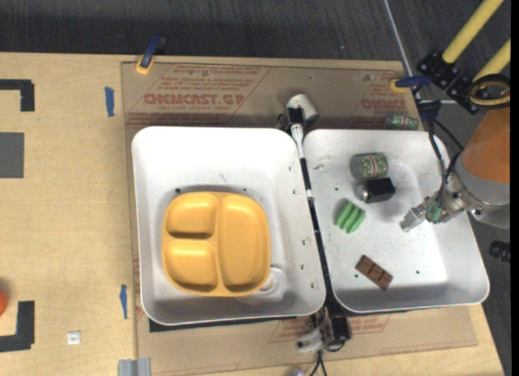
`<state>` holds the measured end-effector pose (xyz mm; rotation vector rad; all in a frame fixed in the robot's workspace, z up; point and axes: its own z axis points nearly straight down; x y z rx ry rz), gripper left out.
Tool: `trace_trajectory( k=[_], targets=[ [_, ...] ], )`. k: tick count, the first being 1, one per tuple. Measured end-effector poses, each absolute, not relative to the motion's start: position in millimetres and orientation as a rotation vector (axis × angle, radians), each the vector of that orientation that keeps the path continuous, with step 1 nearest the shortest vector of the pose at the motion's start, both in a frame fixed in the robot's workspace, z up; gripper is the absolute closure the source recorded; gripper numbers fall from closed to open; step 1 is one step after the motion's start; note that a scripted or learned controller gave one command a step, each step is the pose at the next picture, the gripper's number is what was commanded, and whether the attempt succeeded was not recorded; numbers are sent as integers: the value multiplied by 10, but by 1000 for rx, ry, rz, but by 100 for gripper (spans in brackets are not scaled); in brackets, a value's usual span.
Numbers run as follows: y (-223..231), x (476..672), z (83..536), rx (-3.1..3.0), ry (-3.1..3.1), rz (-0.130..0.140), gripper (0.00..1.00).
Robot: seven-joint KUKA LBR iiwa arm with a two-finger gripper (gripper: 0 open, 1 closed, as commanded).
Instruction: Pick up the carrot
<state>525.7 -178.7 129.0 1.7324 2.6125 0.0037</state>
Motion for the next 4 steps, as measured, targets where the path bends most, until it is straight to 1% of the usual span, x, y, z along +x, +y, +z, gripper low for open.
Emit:
trace_trajectory(
  k=[1,2,3,4],
  targets=[
    [-1546,4821,866,1613,2690,2,100],
    [-917,4799,1895,1807,2569,1,100],
    [-1147,4802,2897,1682,2650,1,100],
    [-462,4794,2033,1946,2467,0,100]
  ],
)
